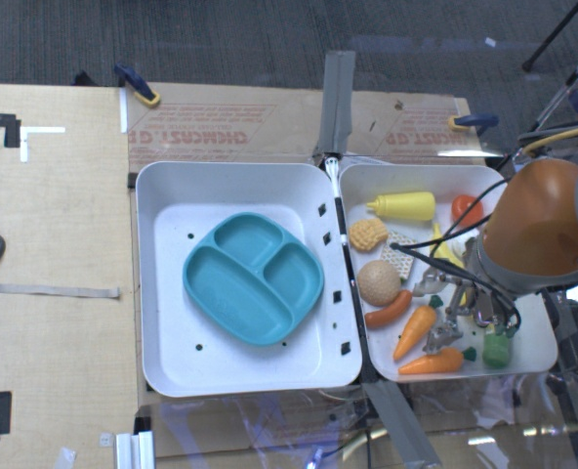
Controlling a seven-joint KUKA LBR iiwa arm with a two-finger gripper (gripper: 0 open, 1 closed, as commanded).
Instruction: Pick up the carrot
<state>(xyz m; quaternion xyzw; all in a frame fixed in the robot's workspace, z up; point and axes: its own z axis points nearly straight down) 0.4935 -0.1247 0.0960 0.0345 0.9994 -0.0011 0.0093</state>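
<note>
Where the arm reaches in from the right, it hangs over the right bin, and its orange band hides much of that bin's far side from me. The gripper sits low among the toy food, in a tangle of dark cables and metal parts, and I cannot tell whether the claw is open or closed. I see nothing clearly held in it.

Two orange pieces answer to the task. The upper carrot lies at a slant just left of the gripper, its thick end toward the claw and very close to it; whether they touch I can't make out. The lower carrot lies nearly flat along the bin's near wall, just below the gripper.

Around them I see a red sausage beside the upper carrot, a round tan ball above the sausage, a waffle-like biscuit, and a yellow mustard bottle near the far wall. A red piece shows by the arm, and a green piece sits to the right of the gripper.

The left bin holds a teal divided plate, well apart from the arm
</note>
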